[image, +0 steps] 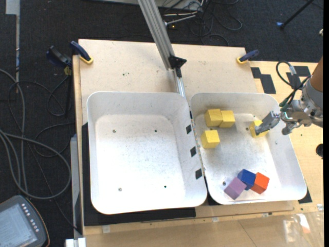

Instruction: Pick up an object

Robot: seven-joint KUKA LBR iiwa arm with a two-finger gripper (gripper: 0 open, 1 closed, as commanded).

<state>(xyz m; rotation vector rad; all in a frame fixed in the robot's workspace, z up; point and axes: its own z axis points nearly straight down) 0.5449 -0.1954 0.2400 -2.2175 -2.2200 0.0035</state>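
The right bin (288,158) holds several small blocks. Two yellow blocks (220,118) sit side by side near its back, and a third yellow block (211,138) lies just in front of them. A small yellow piece (256,129) lies by the bin's right wall. My gripper (274,123) hangs low over that right wall, its tip right beside the small yellow piece; I cannot tell whether it touches it. A blue block (247,177), an orange block (261,183) and a purple block (235,188) cluster at the front.
The left bin (103,138) stands beside the right one, with a shared ridge between them. A slanted metal pole (157,27) reaches down to the back of that ridge. Clamps (82,53) hold the board's back corners.
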